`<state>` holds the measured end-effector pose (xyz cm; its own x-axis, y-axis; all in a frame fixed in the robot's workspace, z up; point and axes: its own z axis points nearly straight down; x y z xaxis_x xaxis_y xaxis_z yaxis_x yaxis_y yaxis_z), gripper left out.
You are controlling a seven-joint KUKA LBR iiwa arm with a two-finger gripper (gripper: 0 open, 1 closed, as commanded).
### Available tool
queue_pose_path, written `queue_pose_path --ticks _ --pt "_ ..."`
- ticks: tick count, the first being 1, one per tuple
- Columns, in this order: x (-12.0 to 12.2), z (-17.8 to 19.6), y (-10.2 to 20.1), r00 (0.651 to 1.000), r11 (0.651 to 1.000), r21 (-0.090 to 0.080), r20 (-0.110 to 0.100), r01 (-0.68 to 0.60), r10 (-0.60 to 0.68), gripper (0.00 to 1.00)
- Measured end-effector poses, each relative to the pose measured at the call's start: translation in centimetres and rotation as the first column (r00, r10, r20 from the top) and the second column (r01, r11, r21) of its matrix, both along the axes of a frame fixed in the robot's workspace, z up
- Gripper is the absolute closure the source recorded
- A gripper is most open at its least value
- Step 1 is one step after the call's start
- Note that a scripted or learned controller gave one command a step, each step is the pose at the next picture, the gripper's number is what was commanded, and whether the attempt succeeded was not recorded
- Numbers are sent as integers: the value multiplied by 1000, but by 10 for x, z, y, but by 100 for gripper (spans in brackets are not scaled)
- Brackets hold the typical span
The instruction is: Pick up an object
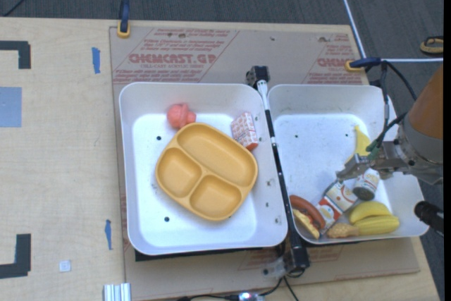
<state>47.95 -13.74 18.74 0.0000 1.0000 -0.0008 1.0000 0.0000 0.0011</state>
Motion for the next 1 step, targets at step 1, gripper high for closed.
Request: queue_pose_path --ticks 1 --pt "9 -101 23 1000 1000 1 3 -1 1 0"
